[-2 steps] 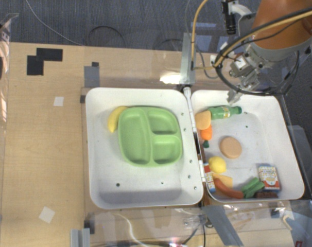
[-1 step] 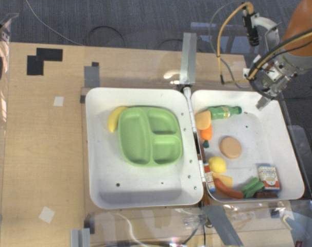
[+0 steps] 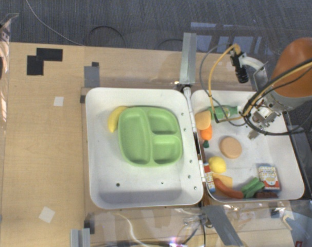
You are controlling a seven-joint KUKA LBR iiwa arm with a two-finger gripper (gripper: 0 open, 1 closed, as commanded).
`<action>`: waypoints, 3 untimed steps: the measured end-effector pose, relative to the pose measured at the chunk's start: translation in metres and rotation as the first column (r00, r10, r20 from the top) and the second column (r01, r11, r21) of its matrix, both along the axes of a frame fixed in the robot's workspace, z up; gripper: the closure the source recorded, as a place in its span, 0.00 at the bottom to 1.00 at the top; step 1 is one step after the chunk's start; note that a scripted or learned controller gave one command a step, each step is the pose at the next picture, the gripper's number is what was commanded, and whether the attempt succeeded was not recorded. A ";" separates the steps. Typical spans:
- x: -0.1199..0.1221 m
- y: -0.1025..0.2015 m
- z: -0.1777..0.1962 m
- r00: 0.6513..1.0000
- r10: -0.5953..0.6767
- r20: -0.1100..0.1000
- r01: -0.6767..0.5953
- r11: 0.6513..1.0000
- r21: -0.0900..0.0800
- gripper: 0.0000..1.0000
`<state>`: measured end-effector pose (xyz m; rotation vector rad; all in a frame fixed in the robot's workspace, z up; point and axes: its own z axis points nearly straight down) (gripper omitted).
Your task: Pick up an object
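My gripper (image 3: 255, 127) hangs over the right bin (image 3: 292, 161), near its back middle, below the arm's orange band (image 3: 300, 66). It hovers just right of a green box (image 3: 225, 112) and above and to the right of a tan round disc (image 3: 230, 147). Nothing can be seen held in it. Along the bin's left side lie a tan bun (image 3: 202, 119), an orange piece (image 3: 206, 133) and a lemon (image 3: 217, 164). A yellow wedge (image 3: 224, 179), a red sausage (image 3: 228, 189), a green piece (image 3: 253, 185) and a small printed box (image 3: 268, 175) lie near the front.
The left bin (image 3: 102, 184) holds a green divided plate (image 3: 148, 135) with a banana (image 3: 114, 118) at its back left edge. Cables (image 3: 212, 81) loop over the back of the right bin. A metal divider (image 3: 194, 138) separates the bins.
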<state>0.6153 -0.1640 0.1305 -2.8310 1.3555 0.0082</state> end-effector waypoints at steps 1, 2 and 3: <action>0.057 -0.005 0.135 0.992 -0.123 0.024 0.123 0.992 -0.004 1.00; 0.053 -0.023 -0.016 0.989 0.147 0.001 -0.147 0.989 0.001 1.00; 0.057 -0.014 0.168 0.993 0.117 0.026 -0.117 0.993 -0.011 1.00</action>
